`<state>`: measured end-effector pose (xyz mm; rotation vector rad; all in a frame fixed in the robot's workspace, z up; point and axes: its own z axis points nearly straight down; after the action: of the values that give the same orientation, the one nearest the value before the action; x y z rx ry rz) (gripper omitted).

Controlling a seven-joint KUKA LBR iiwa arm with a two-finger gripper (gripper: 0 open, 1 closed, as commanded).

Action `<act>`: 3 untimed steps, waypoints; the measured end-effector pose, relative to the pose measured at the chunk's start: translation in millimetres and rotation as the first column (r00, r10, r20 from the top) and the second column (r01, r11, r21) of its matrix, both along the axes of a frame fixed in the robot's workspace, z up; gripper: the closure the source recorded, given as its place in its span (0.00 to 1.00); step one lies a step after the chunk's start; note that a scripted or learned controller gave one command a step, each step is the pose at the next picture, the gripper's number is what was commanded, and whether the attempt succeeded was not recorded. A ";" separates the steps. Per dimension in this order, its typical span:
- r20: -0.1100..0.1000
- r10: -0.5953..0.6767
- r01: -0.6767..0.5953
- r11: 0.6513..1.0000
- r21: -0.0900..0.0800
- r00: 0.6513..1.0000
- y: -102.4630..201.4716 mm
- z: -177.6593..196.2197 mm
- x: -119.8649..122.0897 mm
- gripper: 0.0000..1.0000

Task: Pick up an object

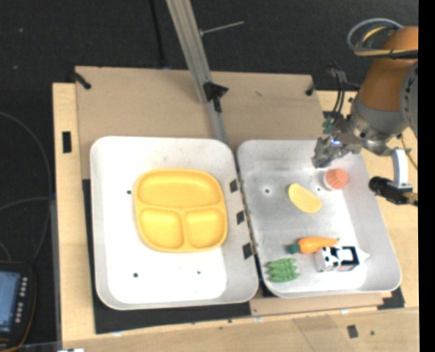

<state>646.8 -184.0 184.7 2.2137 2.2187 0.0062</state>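
Camera view, looking down at a slant. My arm (384,79) comes in from the right, grey with an orange band, bent over the far right corner of the right bin (276,167). My fingers (324,155) hang low over that bin's back edge, near its right side. Too small and dark to tell how far apart they are, and I can't tell if anything sits between them.

Right bin contents: a small pink-red round piece (337,179) just beside my fingers, a little nearer the camera and to the right, apart from them as far as I can see. A yellow oval piece (304,198) lies near the bin's middle. Toward the front, a toy carrot (316,244) lies on its side, green end pointing left. Just in front of the carrot, touching or nearly so, a black-and-white block (340,258). Left of those, near the front left corner, a green leafy piece (282,270).

Left bin (114,270): a yellow divided plate (180,209) with three compartments sits flat near the middle.

Both bins rest side by side on the tan surface (144,101). A metal pole (191,50) slants up from between the bins' back edges. A tablet screen (3,299) glows at lower left, off the surface.
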 end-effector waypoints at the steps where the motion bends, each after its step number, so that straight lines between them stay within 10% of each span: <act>1: -0.001 0.001 -0.001 1.000 0.000 1.000 -1.8 51.1 1.2 1.00; 3: -0.007 0.004 -0.004 1.000 0.004 1.000 93.0 72.4 -50.6 1.00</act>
<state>596.2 -91.1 257.1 2.2142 2.2292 0.0028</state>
